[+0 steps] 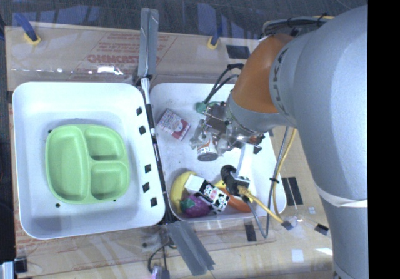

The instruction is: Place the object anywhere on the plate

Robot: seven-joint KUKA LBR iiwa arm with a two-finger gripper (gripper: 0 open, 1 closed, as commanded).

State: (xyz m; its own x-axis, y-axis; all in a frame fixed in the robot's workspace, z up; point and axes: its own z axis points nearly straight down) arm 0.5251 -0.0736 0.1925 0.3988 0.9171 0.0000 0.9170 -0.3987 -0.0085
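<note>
The green plate [87,162] with three compartments lies in the left bin [25,209], at the left of the frame. The gripper [209,146] hangs over the middle of the right bin [164,93]; I cannot tell if the jaws are released or clenched, and nothing is seen between them. The objects lie in a heap at the lower edge of this bin: a yellow piece [181,182], a purple piece [195,206], a small black and white box [214,196] and an orange piece [237,204]. A small red and white packet [172,124] lies apart, at the upper left of the bin. Probably the packet is light and flat, so difficult to pinch; the box looks stiff and gives better sides to hold.
</note>
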